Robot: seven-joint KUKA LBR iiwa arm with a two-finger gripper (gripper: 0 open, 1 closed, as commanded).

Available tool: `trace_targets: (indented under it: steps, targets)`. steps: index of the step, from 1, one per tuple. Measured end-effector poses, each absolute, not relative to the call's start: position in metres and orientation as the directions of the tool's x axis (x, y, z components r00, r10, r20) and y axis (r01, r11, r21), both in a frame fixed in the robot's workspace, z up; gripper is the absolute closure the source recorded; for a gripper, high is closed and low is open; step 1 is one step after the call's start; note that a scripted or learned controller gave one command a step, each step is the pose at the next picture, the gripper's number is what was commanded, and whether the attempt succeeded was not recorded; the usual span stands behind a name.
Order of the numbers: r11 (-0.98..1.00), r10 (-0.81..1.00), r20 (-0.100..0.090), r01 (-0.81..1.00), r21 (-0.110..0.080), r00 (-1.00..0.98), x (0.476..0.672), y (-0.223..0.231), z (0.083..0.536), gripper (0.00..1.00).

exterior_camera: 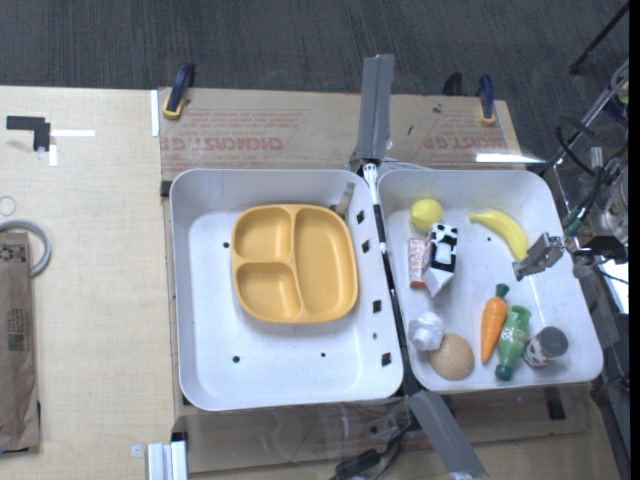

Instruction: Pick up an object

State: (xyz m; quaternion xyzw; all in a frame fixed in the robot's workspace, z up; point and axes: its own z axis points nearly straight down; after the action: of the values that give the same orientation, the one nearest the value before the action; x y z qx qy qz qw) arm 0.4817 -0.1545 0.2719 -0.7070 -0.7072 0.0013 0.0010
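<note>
Banana (pixel 501 230) just left of the hand (pixel 540 255), apart.

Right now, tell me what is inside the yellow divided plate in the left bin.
The yellow divided plate shows three bare compartments with nothing lying in them. It rests flat on the left bin, so the bin floor directly beneath it is covered and cannot be seen.
</note>
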Motion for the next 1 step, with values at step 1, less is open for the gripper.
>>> trace_targets:
  steps: [1]
  targets:
    - [0.024,1.0,0.0,1.0,-0.003,-0.024,0.4768,-0.1845,0.1384,0.0]
